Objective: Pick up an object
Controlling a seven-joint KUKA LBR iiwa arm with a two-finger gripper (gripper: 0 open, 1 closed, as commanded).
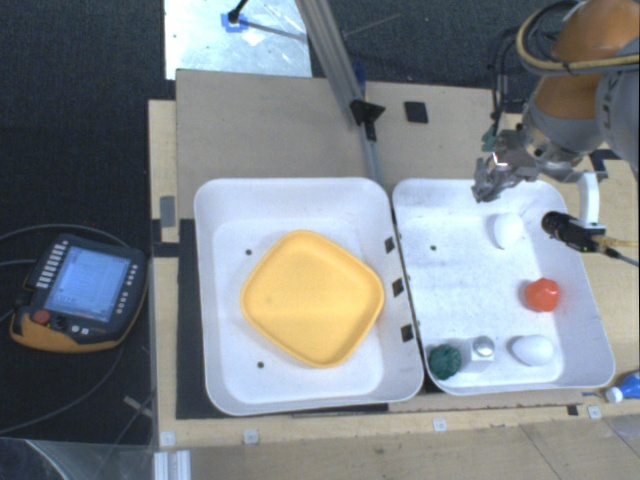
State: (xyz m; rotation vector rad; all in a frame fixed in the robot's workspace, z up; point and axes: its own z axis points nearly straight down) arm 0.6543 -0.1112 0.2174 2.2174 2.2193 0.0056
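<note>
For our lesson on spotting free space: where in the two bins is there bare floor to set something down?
Right bin: bare middle and left, bordered by the white egg, red ball and near-edge cluster: green ball, metal piece. Left bin: the yellow plate leaves margins only.

You cannot tell the tool's (490, 183) finger spacing; the arm (590, 58) is cut off at your right edge

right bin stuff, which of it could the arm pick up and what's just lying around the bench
Job:
two-finger gripper
white egg-shaped object
red-orange ball
white oval object
small silver object
dark green ball

Lying about:
yellow square plate
handheld control pendant
</note>
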